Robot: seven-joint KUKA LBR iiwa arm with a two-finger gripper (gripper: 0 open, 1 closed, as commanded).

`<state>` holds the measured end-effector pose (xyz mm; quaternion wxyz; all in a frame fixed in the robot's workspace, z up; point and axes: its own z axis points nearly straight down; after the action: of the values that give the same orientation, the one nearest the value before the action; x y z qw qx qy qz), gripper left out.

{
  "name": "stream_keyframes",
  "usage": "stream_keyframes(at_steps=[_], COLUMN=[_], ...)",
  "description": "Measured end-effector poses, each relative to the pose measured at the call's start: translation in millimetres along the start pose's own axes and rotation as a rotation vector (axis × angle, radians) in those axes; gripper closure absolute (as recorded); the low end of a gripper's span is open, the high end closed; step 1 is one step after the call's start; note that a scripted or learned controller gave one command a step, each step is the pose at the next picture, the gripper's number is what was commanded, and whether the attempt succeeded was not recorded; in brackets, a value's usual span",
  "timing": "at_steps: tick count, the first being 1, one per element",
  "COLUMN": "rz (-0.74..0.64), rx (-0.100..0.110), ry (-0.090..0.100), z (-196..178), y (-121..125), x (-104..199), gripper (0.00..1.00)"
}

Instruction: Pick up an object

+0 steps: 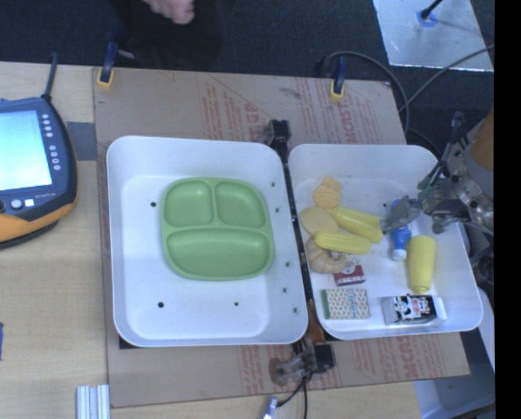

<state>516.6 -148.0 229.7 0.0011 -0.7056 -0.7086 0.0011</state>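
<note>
The gripper (410, 209) is dark grey metal with thin cables and an orange-tan band behind it.

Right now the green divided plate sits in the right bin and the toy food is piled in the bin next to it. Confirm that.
Not quite. The camera view shows the green divided plate in the left bin, not the right one. The toy food is piled in the right bin next to it, as you said.

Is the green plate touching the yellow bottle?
Apart. The camera view shows the green plate in the left bin, and the yellow bottle in the right bin.
</note>
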Motion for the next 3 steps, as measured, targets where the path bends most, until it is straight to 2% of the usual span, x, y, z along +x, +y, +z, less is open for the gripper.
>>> stream_keyframes(at_steps=[1, 2, 3], rz=[-0.001, -0.003, -0.007], rx=[0.001, 0.000, 0.001], ry=[-0.001, 0.000, -0.001], z=[117.0, 138.3, 128.0], y=[-29.7, -40.4, -40.2], x=[-52.9, -24.7, -25.8], gripper=[0.00, 0.00, 1.00])
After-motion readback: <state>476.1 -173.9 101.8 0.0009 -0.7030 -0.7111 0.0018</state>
